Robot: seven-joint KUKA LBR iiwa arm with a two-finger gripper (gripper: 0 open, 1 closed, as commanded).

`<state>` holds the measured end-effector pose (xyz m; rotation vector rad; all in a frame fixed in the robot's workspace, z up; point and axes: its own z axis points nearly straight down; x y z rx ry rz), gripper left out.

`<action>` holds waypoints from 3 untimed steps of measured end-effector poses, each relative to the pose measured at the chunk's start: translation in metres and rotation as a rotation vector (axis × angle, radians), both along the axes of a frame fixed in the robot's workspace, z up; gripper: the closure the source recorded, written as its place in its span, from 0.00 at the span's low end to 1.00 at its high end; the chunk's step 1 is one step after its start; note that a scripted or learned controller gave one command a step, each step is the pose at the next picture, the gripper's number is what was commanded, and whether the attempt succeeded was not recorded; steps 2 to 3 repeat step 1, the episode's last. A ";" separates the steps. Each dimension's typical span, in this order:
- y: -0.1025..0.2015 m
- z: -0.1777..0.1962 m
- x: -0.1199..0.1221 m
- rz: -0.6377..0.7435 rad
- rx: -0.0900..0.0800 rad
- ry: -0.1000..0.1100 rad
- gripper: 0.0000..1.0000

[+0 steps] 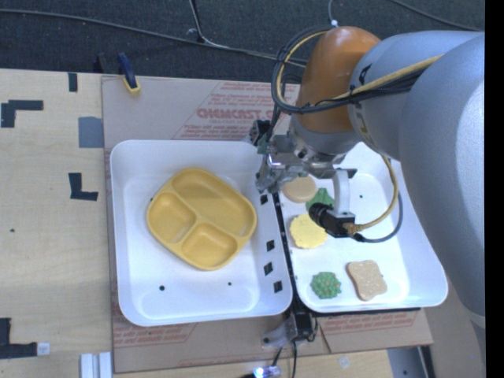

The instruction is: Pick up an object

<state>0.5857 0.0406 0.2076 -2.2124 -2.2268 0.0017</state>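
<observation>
My gripper point(282, 173) hangs low over the left side of the right bin point(409, 250), close to the divider between the bins. Just to its right lies a round beige cookie point(300, 189), partly covered by the gripper body. A small green piece point(320, 198) lies beside the cookie, and a yellow food piece point(307, 232) sits just below it. Nearer the front of the bin are a green broccoli floret point(325, 284) and a slice of toast point(367, 279). I cannot see anything held.
The left bin point(134, 211) holds a yellow divided tray point(202, 217), tilted at an angle. The large grey arm point(425, 132) covers the right bin's back and right side. A black cable point(378, 227) loops over that bin.
</observation>
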 end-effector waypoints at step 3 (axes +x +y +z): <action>0.053 -0.002 -0.005 0.000 0.000 -0.001 1.00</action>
